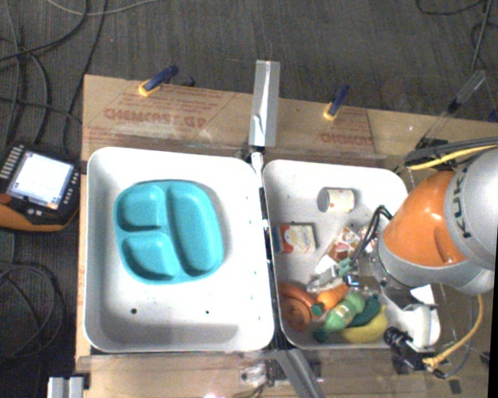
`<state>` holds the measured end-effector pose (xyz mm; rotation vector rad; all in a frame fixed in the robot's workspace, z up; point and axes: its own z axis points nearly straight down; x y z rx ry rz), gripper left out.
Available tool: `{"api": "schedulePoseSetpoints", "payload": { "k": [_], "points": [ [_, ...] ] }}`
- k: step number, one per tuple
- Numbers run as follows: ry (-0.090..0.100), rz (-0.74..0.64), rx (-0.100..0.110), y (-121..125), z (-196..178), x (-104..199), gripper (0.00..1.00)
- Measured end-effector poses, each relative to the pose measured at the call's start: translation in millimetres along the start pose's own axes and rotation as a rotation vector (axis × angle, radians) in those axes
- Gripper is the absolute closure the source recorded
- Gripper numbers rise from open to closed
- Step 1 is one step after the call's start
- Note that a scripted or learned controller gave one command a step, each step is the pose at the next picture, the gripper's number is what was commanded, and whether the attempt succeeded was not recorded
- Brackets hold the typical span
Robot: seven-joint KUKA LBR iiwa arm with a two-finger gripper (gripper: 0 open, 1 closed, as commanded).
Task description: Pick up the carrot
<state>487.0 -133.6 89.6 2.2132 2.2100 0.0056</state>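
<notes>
Carrot (337,295) lies in right bin (378,179), near side, among other toy food. Gripper (346,273) just above it; jaw state cannot be told. Approach step; next: descend, pinch carrot, lift.

My bench (238,117) stands on a dark grey carpeted floor (19,322), and its top is a sheet of brown cardboard with faded red print, held along the far edge by two clamps with blue and yellow grips (158,79). A grey metal post (264,106) rises at the middle of that far edge. Black and pale cables (40,18) loop over the carpet at the upper left. My control pendant (36,186) lies on the floor to the left of the bench, its screen lit white, its casing orange and black. The light is even and soft.
</notes>
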Motion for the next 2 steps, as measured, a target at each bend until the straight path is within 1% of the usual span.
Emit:
{"api": "schedulePoseSetpoints", "payload": {
  "k": [1, 2],
  "points": [
    [0.0, 0.0, -0.008, 3.2, -11.1, 0.6, 1.0],
    [0.006, 0.042, 0.016, -2.5, -93.5, 57.7, 1.0]
  ]
}}
